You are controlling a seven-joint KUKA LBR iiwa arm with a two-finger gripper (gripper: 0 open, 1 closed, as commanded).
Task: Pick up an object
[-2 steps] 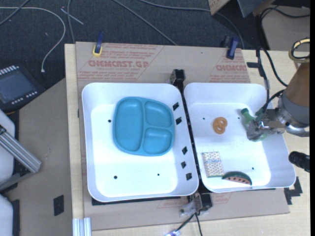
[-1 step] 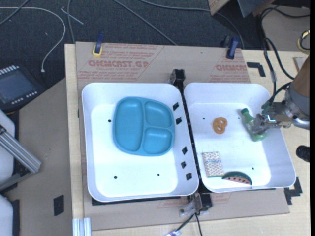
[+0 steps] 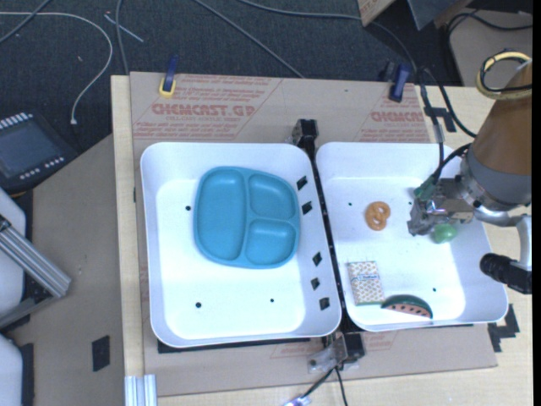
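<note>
Watermelon slice (image 3: 407, 307) lying at right bin's (image 3: 342, 252) near edge, packet (image 3: 365, 280) beside it, pretzel (image 3: 378, 216) sitting mid-bin, gripper (image 3: 431, 218) hovering over green ball (image 3: 443, 233) farther right, finger state impossible to tell, blue tray (image 3: 247, 216) resting in left bin (image 3: 161, 227).

A blue plate (image 3: 247, 218), an orange pretzel (image 3: 378, 216), a green ball (image 3: 443, 233).
</note>
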